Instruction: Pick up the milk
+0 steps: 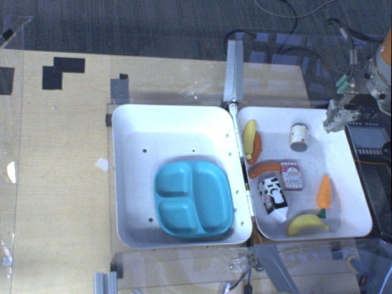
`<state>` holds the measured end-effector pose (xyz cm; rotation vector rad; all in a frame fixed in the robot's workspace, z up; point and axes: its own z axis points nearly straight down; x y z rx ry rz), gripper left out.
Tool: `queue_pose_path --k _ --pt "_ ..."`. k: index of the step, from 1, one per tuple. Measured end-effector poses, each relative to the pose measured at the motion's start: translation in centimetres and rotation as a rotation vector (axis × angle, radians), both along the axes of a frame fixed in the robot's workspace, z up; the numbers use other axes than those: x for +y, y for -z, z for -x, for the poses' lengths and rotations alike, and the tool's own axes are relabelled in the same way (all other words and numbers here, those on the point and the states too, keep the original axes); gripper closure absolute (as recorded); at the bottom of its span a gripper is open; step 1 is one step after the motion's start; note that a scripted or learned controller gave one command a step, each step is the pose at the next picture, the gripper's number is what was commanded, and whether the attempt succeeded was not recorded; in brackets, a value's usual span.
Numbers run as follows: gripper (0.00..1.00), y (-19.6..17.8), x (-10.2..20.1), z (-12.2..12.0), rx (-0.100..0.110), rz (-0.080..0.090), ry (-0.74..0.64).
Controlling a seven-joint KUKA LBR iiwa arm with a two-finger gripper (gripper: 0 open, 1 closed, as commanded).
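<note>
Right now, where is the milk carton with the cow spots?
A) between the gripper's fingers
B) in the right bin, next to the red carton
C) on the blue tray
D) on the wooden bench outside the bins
B. The black-and-white milk carton lies in the right bin, just left of the red carton, while the gripper hangs over that bin's far right corner.

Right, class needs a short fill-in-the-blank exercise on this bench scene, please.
1. The blue tray lies in the ____ bin.
2. The milk carton, cow-patterned, lies in the ____ bin.
3. The orange vegetable beside the front banana is a ____.
4. The gripper hangs at that bin's far ____ corner.

Missing words: left; right; carrot; right
</note>
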<state>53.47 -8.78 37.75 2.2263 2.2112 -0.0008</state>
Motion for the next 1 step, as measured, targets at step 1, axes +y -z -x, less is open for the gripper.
queue_pose_path --k 1 --pt "1.00 -0.90 0.02 -0.26 -0.001 0.001 -0.005"
